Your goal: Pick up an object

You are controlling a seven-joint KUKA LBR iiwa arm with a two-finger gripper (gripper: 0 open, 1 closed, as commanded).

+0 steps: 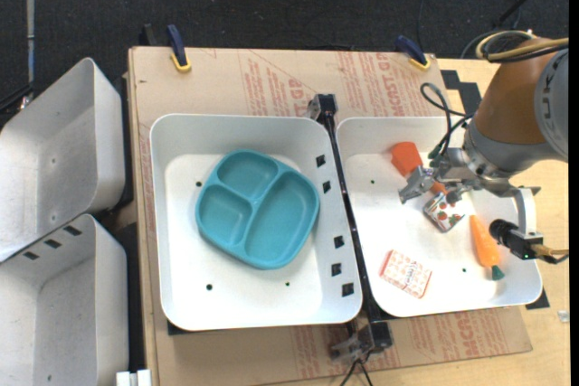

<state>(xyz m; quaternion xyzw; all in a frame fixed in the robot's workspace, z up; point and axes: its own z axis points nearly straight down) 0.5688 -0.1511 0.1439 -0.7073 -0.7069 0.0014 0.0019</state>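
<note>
A small white block with red and green spots (443, 212) is lying tilted in the right bin (375, 289), just under the gripper (432, 188), which is hovering over it; its fingers are spreading apart, gripping nothing. That bin is holding four things: the spotted block, one orange block (406, 157) near the back, one toy carrot (484, 246) toward the right, and one red-patterned white card (405, 273) at the front. The left bin (181, 285) is holding one teal divided plate (258, 208).
</note>
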